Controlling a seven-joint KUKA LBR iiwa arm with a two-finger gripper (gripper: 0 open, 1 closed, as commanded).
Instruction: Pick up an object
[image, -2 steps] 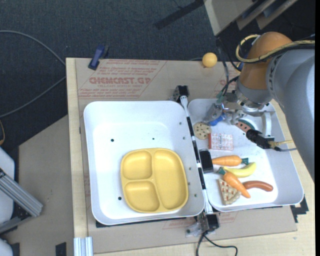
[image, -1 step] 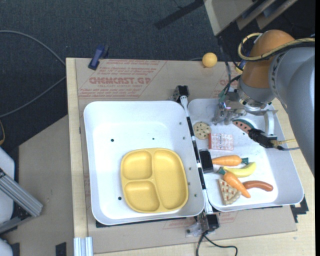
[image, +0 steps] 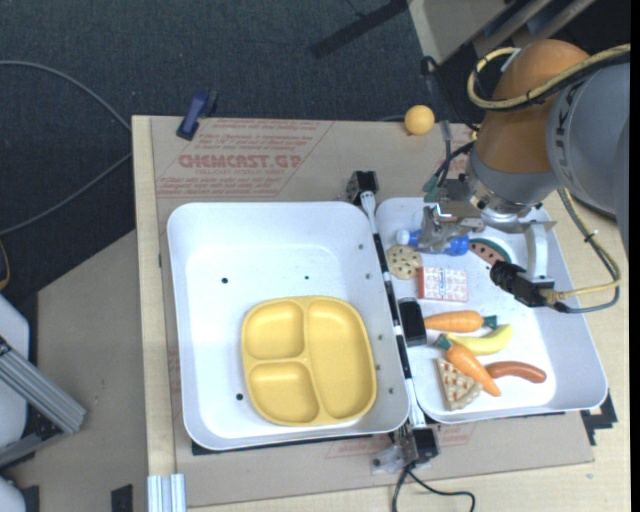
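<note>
My gripper (image: 438, 232) hangs low over the far left part of the right bin (image: 580, 350), below the orange band of the arm. A blue item (image: 457, 246) lies right beside it, partly hidden by it. Just in front lie a brown cookie (image: 403, 262) and a pink-and-white wafer pack (image: 443, 284). A watermelon slice (image: 489, 251) lies to the gripper's right. Nearer the front of the bin are a carrot (image: 455, 322), a banana (image: 486, 340), a second carrot (image: 472, 368), a sausage (image: 516, 372) and a pizza slice (image: 456, 388).
The left bin (image: 200, 260) holds a yellow divided plate (image: 308, 358). An orange ball (image: 419, 120) and a blue clip (image: 195, 115) lie on the cardboard behind the bins. A black cable (image: 520, 285) runs from the wrist over the right bin.
</note>
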